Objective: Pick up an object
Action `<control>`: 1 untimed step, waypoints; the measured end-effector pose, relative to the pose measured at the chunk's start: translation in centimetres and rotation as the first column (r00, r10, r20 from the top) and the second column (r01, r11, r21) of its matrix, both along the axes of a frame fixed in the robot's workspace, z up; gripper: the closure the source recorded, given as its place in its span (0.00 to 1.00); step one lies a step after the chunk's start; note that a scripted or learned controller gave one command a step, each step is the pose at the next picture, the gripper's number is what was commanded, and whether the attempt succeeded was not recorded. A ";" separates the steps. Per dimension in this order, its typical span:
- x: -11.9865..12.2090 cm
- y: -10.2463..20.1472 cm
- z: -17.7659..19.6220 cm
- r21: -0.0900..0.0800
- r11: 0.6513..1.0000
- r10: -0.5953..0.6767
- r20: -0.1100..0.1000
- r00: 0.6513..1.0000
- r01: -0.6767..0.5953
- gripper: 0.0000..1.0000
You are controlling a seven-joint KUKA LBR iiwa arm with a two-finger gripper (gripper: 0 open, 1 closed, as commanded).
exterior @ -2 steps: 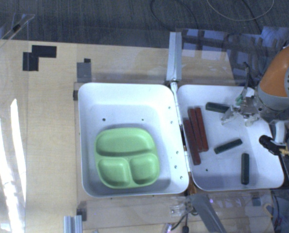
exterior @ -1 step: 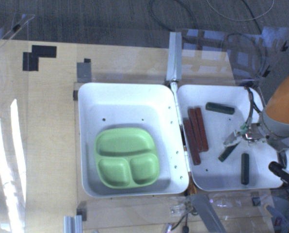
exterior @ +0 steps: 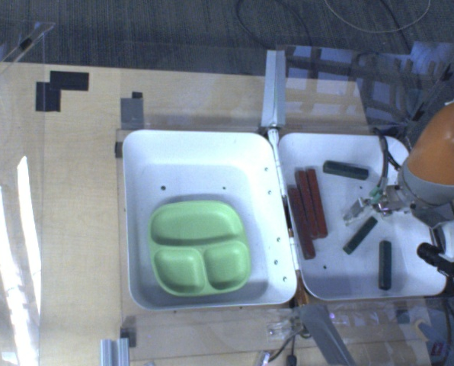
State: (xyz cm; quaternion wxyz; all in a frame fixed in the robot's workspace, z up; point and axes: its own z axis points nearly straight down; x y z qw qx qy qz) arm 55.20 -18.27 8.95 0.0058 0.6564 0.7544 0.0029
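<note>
the tool [exterior: 362, 209] is seen low in the right bin [exterior: 330, 277], just above a dark bar [exterior: 360, 235]; whether it is open or closed cannot be told. more dark bars [exterior: 346, 170] [exterior: 385, 264] and brown sticks [exterior: 311, 203] lie nearby. a green tray [exterior: 199, 245] sits in the left bin [exterior: 139, 204].

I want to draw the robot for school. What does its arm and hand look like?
The arm is fat and round, with a big orange band over a grey part. Thin dark cables curl beside it. Its hand is small and silvery metal, with a little spot of green on it.
</note>
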 end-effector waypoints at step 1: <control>-4.9 -2.4 0.1 -0.003 0.997 0.073 0.002 0.997 -0.073 0.00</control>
